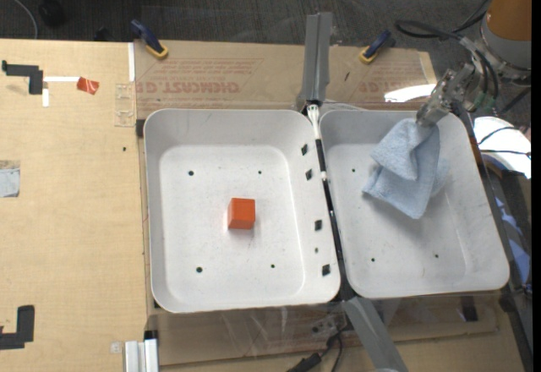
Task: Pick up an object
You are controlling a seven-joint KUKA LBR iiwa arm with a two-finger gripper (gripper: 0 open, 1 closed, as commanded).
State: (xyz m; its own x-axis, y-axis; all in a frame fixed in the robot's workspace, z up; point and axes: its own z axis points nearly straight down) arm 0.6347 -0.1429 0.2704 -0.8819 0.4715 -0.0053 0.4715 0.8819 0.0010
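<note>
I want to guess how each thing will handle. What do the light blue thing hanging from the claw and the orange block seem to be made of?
The light blue thing looks like soft cloth, matte: it folds and drapes, pinched at the top by the claw. The orange block looks rigid, with sharp edges and flat matte faces; probably foam, wood or plastic, which one I cannot tell.

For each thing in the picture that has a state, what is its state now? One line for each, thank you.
blue cloth: hanging in folds, top corner pinched and lifted, over the right bin.
gripper: fingers shut on the cloth's top corner, above the right bin's far side.
orange block: resting flat in the left bin, untouched.
left bin: holds the block.
right bin: beneath the raised cloth.
</note>
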